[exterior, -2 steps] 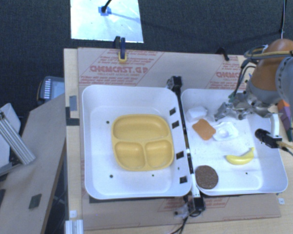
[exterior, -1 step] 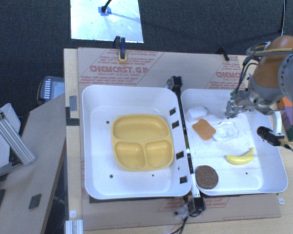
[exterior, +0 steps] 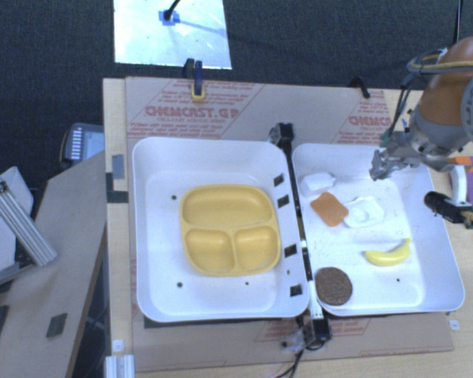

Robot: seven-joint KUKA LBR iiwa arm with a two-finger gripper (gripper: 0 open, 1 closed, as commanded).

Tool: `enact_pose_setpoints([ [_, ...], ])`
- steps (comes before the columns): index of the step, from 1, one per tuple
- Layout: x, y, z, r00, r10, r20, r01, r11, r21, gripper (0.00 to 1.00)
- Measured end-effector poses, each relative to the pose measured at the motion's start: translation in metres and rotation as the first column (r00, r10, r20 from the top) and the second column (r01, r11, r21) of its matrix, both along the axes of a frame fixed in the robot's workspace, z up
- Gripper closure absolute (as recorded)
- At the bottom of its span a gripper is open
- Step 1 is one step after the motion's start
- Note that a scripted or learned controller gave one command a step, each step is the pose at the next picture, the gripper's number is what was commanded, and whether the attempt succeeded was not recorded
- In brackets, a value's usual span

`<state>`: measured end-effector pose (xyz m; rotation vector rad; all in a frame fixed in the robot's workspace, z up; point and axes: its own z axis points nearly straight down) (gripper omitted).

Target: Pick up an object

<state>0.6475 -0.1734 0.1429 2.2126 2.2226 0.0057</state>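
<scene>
Your claw [exterior: 381, 166] hovers over the right bin's [exterior: 437, 290] far edge, grip unreadable from here, so drop straight and centre on one item, say the orange slice [exterior: 329, 209] just down-left, banana [exterior: 387, 253] farther below.

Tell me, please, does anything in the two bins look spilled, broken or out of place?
Nothing stands out. The yellow tray sits flat in the left bin. The right bin holds a banana, a brown disc, an orange piece and two white pieces, all lying apart. The gripper hovers at that bin's far edge.
</scene>
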Motion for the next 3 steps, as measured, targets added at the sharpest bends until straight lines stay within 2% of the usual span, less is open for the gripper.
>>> enact_pose_setpoints([
  [1, -0.006, 0.005, 0.051, 1.0, 0.0, 0.001, 0.0, 1.0, 0.0, 1.0],
  [2, 0.001, 0.012, 0.112, 1.0, 0.002, 0.003, -0.002, 1.0, -0.001, 1.0],
  [3, -0.013, 0.064, 0.099, 1.0, 0.004, -0.007, -0.004, 1.0, 0.002, 1.0],
])
